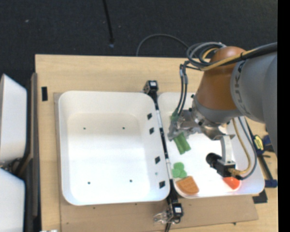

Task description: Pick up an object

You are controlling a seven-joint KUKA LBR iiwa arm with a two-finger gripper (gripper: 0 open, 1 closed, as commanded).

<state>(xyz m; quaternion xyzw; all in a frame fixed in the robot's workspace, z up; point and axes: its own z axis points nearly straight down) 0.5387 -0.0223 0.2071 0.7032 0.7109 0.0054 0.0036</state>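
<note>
The arm's bulk hides much of the right bin [253, 190], where the jaws [178, 132] sit over a green block [182, 144], grip unclear, near a green piece [178, 168], orange piece [187, 185] and red piece [232, 182].

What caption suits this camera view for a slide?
KUKA arm's gripper poised over green block in right bin, beside orange piece.

left bin [106, 144]: bare floor, open from above;
right bin [205, 190]: crowded; arm [222, 91] overhangs its far half; green block [181, 143], green piece [178, 168], orange piece [187, 185], red piece [232, 181] near front edge
</note>
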